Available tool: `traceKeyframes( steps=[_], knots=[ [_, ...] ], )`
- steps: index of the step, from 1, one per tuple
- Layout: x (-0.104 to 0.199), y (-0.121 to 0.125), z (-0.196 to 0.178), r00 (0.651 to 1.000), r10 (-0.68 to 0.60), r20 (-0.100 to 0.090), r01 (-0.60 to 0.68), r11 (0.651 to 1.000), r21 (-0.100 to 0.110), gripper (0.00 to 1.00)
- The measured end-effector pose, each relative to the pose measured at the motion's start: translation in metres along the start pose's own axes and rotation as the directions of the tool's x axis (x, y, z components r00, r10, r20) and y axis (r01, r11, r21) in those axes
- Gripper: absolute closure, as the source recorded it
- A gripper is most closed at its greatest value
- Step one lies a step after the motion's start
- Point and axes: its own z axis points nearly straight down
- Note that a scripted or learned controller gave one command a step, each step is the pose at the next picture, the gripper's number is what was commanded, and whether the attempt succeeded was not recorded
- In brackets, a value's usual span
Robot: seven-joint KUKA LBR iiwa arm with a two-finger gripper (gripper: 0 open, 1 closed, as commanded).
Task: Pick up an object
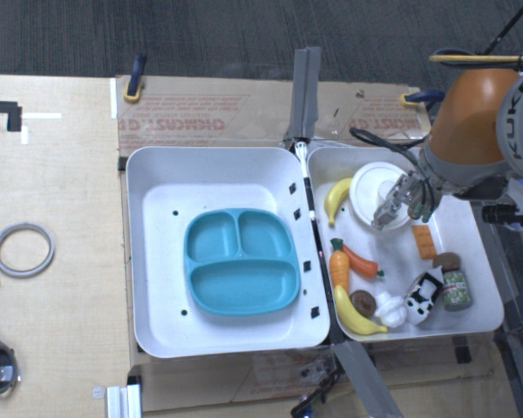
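A: Starting far left on the surface [61,172]: roll of tape [23,249] lying flat, well apart from both bins. No part in this.

B: Moving on to the left bin [148,190]. Blue divided tray [241,261] sitting in the middle of it, nothing in its compartments. Best left alone.

A: Now across the divider into the right bin [479,259]. Crowded! Banana [335,200] up by the near wall, just beside the white bowl [374,193]. Carrot [358,261] below, another carrot [339,266] upright against the wall, second banana [357,315] along the bottom, touching a brown round piece [363,301].

B: And the hand [401,205]? Hovering at the bowl's right rim, pointing down-left. Fingers apart or together, can't tell from here. Nothing visibly between them.

A: So, picking a target. Judging by position, bowl rim closest. Tricky, though: thin rim, and likely to slide or tip if pinched off-centre.

B: Easier bet, probably: orange block [424,240] just below the hand, with bare floor around it. Straight down, fingers either side of the narrow faces, squeeze, lift slowly.

A: Further right and lower: cow toy [424,296], white lump [390,308], small green jar [456,290], all packed together. Worth avoiding, since neighbours may get nudged or snagged.

B: Agreed. Isolated piece first, vertical approach, check grip before rising.
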Motion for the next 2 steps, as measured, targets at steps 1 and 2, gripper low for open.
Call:
traceKeyframes(
  steps=[1,2],
  knots=[
    [-0.049,0.028,0.026,0.996,-0.086,0.007,0.086,0.996,-0.003,1.0],
    [-0.05,-0.044,0.008,0.991,-0.134,-0.002,0.134,0.991,-0.013,1.0]
  ],
)
